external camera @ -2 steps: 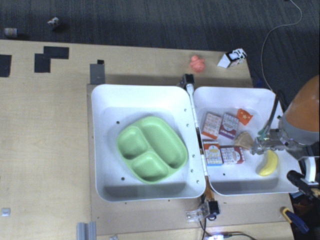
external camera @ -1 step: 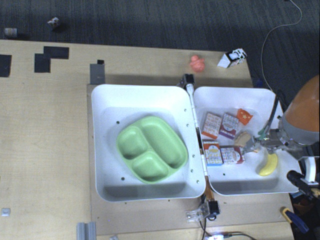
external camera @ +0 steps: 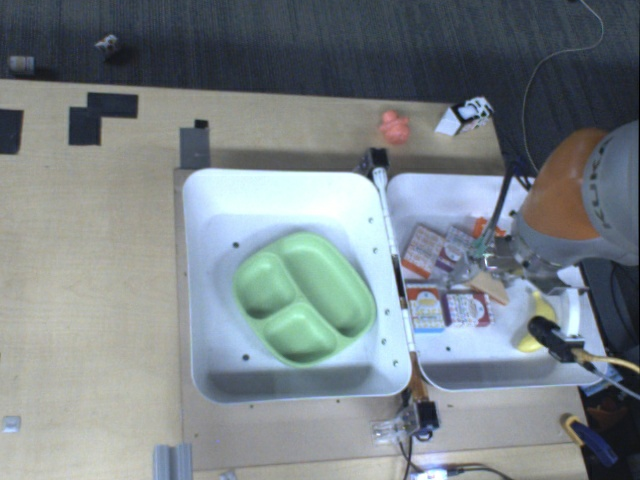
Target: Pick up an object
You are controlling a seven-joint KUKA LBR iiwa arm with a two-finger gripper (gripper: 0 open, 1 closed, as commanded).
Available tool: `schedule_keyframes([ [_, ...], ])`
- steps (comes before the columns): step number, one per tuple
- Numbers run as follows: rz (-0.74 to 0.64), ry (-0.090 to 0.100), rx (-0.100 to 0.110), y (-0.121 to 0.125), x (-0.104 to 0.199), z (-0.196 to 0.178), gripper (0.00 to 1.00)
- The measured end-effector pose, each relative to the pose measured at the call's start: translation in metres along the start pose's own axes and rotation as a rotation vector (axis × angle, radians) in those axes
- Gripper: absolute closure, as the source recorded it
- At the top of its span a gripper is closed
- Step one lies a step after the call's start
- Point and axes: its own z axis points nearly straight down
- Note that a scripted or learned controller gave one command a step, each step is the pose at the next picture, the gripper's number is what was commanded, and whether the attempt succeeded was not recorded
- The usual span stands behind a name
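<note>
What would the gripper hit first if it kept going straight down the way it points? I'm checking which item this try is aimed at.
Probably the small printed packets in the right bin just under the gripper; depth from this slanted view is unclear, so a neighbouring packet is possible.

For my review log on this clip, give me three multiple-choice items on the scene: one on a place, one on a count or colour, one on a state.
1. Where does the green tray lie?
A. left bin
B. right bin
C. on the floor

2. How many compartments does the green tray have?
A. one
B. three
C. six

3. Where is the gripper?
A. above the carpet
B. low over the clutter in the right bin
C. over the left bin

Answers:
1 A, it fills the middle of the left bin.
2 B, ridges split it into three wells.
3 B, it sits among the small packets there.
</note>
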Motion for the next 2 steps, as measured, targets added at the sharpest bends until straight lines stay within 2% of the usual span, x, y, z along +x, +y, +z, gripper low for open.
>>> schedule_keyframes([
  [1, -0.002, -0.001, -0.004, 0.002, 0.0, -0.011, 1.0],
  [2, -0.001, 0.003, 0.005, 0.097, 0.104, -0.098, 1.0],
])
